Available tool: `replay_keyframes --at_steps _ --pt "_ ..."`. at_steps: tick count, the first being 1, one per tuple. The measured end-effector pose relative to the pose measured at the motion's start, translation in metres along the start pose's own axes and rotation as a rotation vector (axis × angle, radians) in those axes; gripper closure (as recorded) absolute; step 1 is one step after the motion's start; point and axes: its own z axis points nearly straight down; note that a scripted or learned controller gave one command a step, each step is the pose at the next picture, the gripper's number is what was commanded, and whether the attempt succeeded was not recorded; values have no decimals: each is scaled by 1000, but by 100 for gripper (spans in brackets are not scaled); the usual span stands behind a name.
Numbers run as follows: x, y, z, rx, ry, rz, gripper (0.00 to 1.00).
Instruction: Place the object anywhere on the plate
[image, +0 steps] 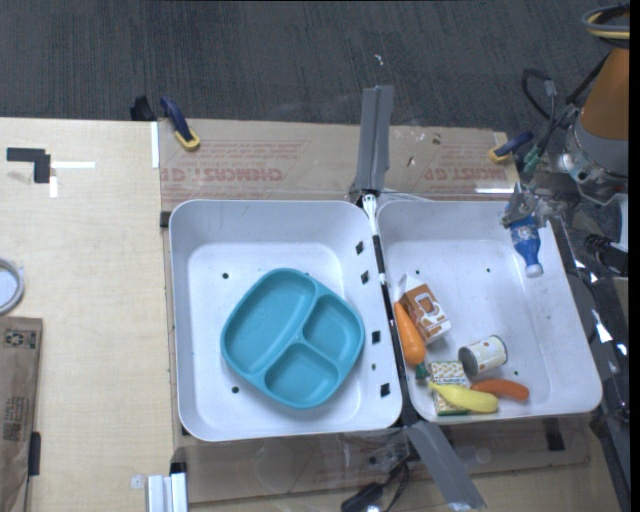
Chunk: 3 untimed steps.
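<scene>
**Plate bare, object up at the right bin's far corner**

Blue three-compartment plate (292, 339) sits in the left bin (190, 300), nothing on it. So placement not done.

Gripper (524, 222) hangs over the right bin (560, 330) at about its 1 o'clock corner, arm coming in from 3 o'clock. A small blue-and-white object (527, 248) dangles just below it, cap end down. It looks to be pinched between the fingers, narrow on its top, though the contact is small and partly hidden by cabling, so that reads as a judgement. If held, the pick is done; carry and release are left.

Rest of the right bin's clutter is bunched at 6 to 7 o'clock: orange carton (425, 312), carrot (408, 335), small can (484, 354), banana (466, 399), and an orange-red piece (503, 389). None of it touches the held object.

Room: the route to the plate runs toward 9 o'clock, across the raised divider (378, 290) where the two bin rims meet. That lip, and the grey post (375, 140) at its 12 o'clock end, are the edges to clear, so I'd judge it needs height before crossing. The left bin is open all round the plate, with bare white floor at 12 and 9 o'clock. The plate is tilted diagonally, and any compartment will do. The surrounding surface (80, 300) lies off at 9 o'clock, well apart.
</scene>
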Motion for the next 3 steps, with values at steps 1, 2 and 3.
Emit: replay_keyframes --at_steps 1,2,3 --pt "14 -21 -108 0 0 385 100" --pt "-44 -66 -78 3 0 428 100" --pt "21 -19 -122 2 -1 778 100"
